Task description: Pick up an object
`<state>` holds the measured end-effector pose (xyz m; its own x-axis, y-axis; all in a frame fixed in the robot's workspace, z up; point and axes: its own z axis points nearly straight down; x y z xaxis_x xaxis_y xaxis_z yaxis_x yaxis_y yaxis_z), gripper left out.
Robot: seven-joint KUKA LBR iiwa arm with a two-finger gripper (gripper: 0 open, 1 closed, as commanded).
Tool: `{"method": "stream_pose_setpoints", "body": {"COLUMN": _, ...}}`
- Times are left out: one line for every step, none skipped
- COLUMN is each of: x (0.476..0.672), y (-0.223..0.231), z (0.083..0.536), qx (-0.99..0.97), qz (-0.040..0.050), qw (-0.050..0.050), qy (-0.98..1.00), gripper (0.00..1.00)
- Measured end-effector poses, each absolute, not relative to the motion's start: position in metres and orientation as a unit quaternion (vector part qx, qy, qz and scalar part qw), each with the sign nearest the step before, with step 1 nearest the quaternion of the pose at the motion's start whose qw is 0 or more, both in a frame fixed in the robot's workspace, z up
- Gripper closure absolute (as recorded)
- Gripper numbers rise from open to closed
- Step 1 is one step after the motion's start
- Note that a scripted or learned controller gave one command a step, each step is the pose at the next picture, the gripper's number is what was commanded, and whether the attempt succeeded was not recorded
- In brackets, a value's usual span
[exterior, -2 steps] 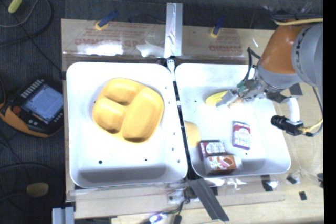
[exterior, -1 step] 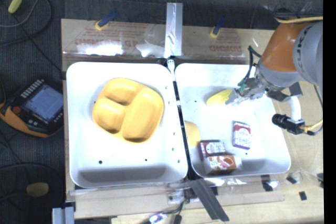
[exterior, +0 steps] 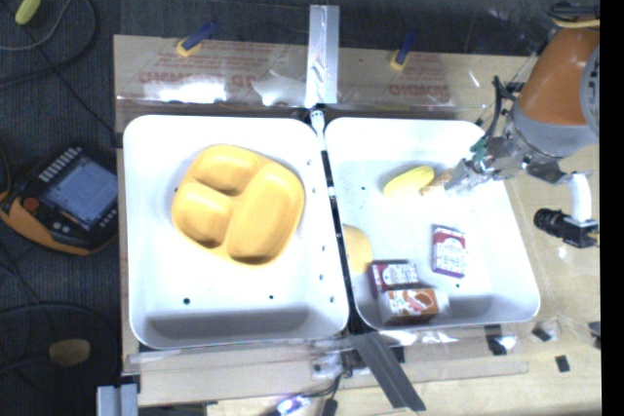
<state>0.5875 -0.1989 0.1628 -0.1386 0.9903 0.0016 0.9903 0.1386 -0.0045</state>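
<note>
The grey arm reaches in from the right, its pincer (exterior: 466, 172) angled low and leftward.

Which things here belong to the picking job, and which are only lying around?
Job: gripper; yellow banana-shaped piece; red-and-white packet; two brown packets; big yellow lump; two white bins.

Lying around: handheld controller; blue-and-yellow clamps.

Both bins (exterior: 146, 307) were smooth, glossy white plastic. The desk (exterior: 565, 307) looked like matt pale wood. Beside the fingers, the banana (exterior: 408, 179) showed a smooth, plastic-like yellow skin.
</note>
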Motion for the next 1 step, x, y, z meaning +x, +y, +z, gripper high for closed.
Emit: {"method": "stream_pose_setpoints", "body": {"x": 0.612, "y": -0.1777, "z": 0.1792, "qx": -0.685, "qz": 0.0007, "qw": 0.002, "qy": -0.729, "gripper": 1.0}}
